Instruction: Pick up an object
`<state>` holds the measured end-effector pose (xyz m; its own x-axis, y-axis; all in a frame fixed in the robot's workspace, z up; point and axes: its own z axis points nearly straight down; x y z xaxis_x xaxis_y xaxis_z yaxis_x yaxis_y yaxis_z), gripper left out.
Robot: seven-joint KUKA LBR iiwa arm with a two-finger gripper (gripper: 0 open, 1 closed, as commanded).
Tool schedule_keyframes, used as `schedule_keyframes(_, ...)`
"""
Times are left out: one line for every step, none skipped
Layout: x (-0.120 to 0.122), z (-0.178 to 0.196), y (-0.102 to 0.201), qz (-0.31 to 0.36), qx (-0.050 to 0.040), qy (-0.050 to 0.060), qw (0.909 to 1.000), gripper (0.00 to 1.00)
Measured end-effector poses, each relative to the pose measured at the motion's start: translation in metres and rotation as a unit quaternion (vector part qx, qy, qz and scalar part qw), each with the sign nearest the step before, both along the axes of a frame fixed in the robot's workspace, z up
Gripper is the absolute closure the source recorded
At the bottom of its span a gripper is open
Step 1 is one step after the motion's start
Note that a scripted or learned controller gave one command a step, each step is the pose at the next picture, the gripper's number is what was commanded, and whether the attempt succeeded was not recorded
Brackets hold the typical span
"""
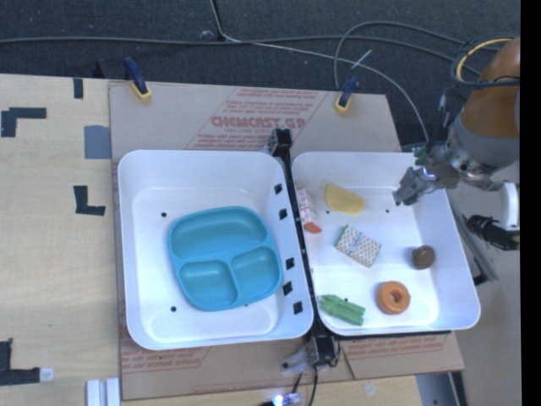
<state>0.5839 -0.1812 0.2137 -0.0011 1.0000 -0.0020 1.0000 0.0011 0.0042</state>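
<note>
Task barely begun: nothing is lifted. Tool hangs over the right bin's far right corner, touching no object; whether it is spread cannot be told. Yellow piece lies to its left, brown ball nearer the camera, ring beyond that.

One fixed camera high above the bench looks down at a slant on both white bins

blue tray | yellow piece | orange ring | green item | brown ball
</note>
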Motion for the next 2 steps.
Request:
schedule_keyframes(0.000,0.019,0.000,0.000,0.0009,0.002,1.0000,1.00)
schedule_keyframes(-0.007,0.008,0.052,0.002,0.0015,0.003,1.0000,1.00)
